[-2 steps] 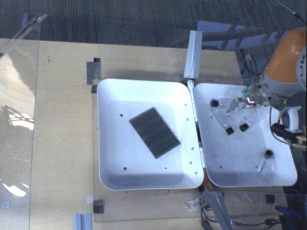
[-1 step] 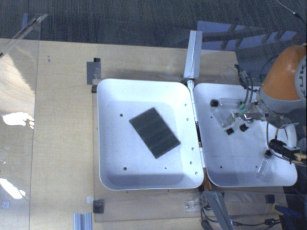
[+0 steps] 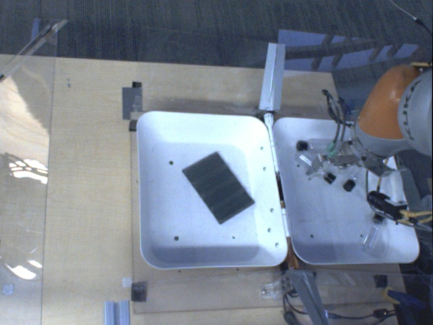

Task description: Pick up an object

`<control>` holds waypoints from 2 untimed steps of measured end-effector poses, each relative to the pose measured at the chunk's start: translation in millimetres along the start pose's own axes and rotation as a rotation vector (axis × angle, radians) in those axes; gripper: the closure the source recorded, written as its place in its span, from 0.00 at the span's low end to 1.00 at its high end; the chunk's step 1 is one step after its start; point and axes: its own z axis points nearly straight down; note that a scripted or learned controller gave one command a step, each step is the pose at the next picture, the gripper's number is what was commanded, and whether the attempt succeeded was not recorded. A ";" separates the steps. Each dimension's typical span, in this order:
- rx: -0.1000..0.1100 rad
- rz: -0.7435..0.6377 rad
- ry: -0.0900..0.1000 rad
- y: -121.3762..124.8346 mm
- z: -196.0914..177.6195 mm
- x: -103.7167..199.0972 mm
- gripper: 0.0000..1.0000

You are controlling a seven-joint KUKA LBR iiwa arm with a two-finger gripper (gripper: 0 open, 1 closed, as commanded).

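Observation:
A flat dark grey rectangular pad (image 3: pixel 218 186) lies askew in the middle of the left white bin (image 3: pixel 152 235). My gripper (image 3: pixel 339 181) hangs over the upper middle of the right white bin (image 3: pixel 325 249), well to the right of the pad and apart from it. Its two black fingertips (image 3: pixel 329 177) stand apart, with bare bin floor showing between them, so it is open and holds nothing. The grey arm with its orange band (image 3: pixel 385 110) reaches in from the right and covers the bin's far right corner.
A grey metal post (image 3: pixel 273 76) rises at the back between the two bins. A black bracket (image 3: pixel 134 100) sits at the left bin's back left corner. Cables and connectors (image 3: pixel 389 208) hang along the right bin's right side. Bare wooden bench lies to the left.

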 end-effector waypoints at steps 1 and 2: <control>0.033 0.011 0.019 46.8 3.4 -52.6 0.00; 0.027 0.004 0.008 48.6 -8.1 -54.8 1.00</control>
